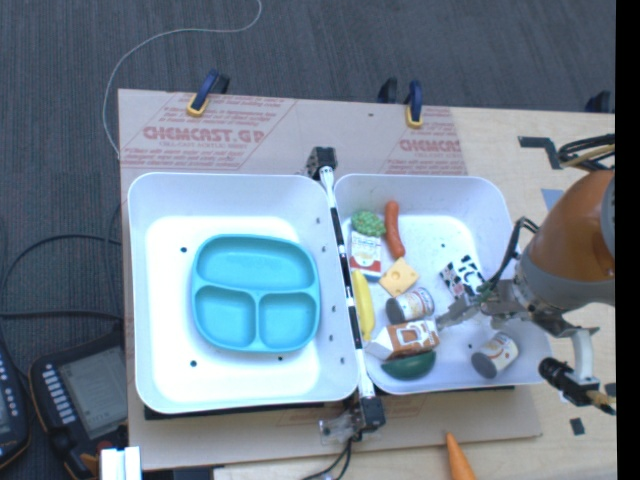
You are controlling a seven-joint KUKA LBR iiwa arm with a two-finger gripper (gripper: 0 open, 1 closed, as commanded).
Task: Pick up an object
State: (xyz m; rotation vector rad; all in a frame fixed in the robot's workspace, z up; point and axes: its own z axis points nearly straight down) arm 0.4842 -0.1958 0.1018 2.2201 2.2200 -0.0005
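Observation:
The right bin (487,200) holds several small items. At its left are a green leafy piece (368,222), a red-orange sausage shape (394,228), a yellow wedge (399,277), a banana (364,304), a small tin (411,305), an orange-labelled box (410,338) and a dark green piece (408,365). A black-and-white patterned object (462,274) lies mid-bin. A grey-and-white can (494,354) lies on its side at the front right. My gripper (468,306) hangs low over the bin between the tin and the patterned object, just above the lying can.
The left bin (150,268) holds a blue three-compartment tray (257,291). My arm's orange band (580,233) reaches over the right bin's right rim. An orange carrot tip (458,458) lies on the bench's front edge. Clamps sit along the back of the board.

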